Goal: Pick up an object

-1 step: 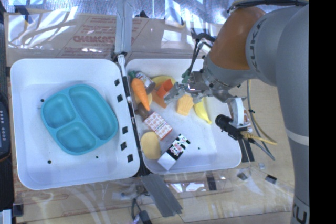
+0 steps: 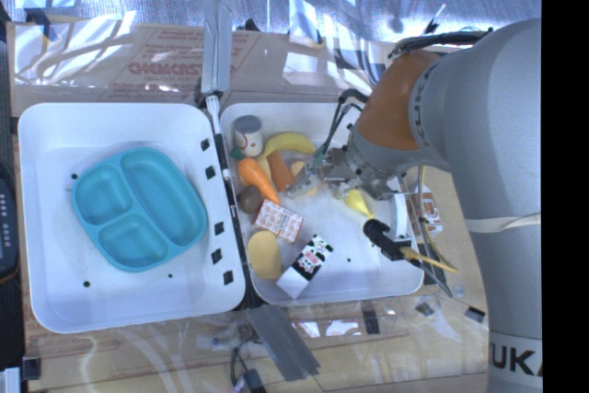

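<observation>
Objects [image 2: 276,198] heaped in right bin [image 2: 368,285], banana [image 2: 290,143] by its far edge, gripper [image 2: 317,168] lowered beside carrot [image 2: 258,181], its opening not discernible, blue tray [image 2: 138,207] in left bin [image 2: 55,133].

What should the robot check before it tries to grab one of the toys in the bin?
1. Tool is over the right white bin: ok.
2. Toys are within reach: ok; the orange plastic carrot and yellow plastic banana lie just beside it.
3. Something already held: cannot tell, the wrist hides it.
4. Toys have room around them: not ok; carrot, banana and small round tin crowd together.
5. Light blue divided plate is out of the way in the left white bin: ok.
</observation>
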Robot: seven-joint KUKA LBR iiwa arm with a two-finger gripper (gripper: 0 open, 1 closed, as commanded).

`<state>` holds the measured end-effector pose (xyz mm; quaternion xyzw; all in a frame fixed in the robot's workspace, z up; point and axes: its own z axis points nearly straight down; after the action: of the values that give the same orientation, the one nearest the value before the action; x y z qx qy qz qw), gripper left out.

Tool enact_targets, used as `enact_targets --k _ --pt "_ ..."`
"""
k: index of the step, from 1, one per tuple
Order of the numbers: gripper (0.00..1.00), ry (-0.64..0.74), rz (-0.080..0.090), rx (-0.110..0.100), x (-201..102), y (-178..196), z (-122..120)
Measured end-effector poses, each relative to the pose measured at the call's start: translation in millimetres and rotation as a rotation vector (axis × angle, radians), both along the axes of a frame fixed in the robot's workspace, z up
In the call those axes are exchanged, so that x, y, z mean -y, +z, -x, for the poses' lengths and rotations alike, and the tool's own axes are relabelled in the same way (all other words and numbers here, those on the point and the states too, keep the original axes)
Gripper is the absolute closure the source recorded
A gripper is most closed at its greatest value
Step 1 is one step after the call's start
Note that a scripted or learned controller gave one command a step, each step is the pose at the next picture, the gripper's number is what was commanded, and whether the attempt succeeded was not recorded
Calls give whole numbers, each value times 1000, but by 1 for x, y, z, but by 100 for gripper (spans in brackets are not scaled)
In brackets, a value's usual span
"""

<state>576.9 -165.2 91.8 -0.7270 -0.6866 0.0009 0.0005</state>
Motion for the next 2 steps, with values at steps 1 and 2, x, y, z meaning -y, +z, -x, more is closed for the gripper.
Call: enact_targets --k 1,2 --pt "0 -136 -1 3 -53 68 -47" --pt "0 -58 -1 -4 -46 -2 -72"
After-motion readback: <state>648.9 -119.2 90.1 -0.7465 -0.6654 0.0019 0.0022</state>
